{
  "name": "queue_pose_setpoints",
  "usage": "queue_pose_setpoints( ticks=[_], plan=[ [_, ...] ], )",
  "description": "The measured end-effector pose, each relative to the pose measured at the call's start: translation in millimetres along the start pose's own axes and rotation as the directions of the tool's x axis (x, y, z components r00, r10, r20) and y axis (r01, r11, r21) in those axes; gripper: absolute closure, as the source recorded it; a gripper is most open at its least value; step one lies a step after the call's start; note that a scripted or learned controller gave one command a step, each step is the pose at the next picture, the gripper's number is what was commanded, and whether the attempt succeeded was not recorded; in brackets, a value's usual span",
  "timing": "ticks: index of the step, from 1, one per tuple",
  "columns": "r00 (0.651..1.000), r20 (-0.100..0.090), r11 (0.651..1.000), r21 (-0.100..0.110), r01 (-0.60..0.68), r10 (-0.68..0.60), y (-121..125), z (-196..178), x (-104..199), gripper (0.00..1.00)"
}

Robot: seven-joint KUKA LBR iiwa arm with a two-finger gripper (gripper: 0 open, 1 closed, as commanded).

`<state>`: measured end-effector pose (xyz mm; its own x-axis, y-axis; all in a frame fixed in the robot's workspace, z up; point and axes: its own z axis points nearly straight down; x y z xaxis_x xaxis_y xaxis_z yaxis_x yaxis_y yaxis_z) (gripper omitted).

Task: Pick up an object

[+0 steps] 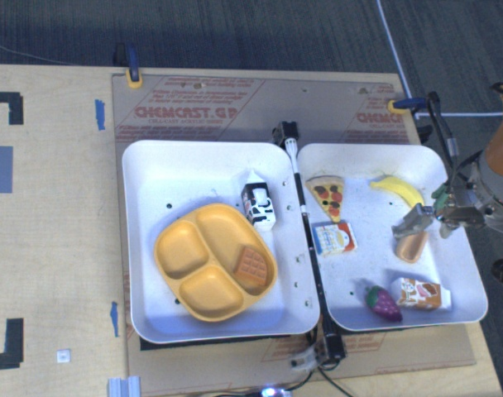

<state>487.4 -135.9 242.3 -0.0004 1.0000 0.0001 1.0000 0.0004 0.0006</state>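
My gripper (429, 225) hangs over the right side of the right bin (467, 304), reaching in from the right. It is open, with one grey finger (413, 220) just above a tan bread-like piece (410, 246) and the other nearer the bin's right wall. Nothing sits between the fingers. A yellow banana (398, 190) lies just up and left of the gripper. Also in this bin are a pizza slice (327, 195), a small blue and white carton (333, 238), purple grapes (384, 303) and an orange and white packet (422, 294).
The left bin (144, 222) holds a yellow divided plate (185, 255) with a brown waffle piece (252, 266) in one section. A black and white carton (258, 205) stands beside it. A black clamp (286, 132) sits on the ridge between the bins.
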Motion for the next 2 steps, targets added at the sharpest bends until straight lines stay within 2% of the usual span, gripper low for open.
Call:
queue_pose_setpoints(
  ticks=[1,2],
  plan=[
    [1.000,0.000,1.000,0.002,-0.001,0.001,90,127,-31,0.00],
    [1.000,-0.003,1.000,-0.006,0.004,-0.004,41,151,-74,0.00]
  ],
)
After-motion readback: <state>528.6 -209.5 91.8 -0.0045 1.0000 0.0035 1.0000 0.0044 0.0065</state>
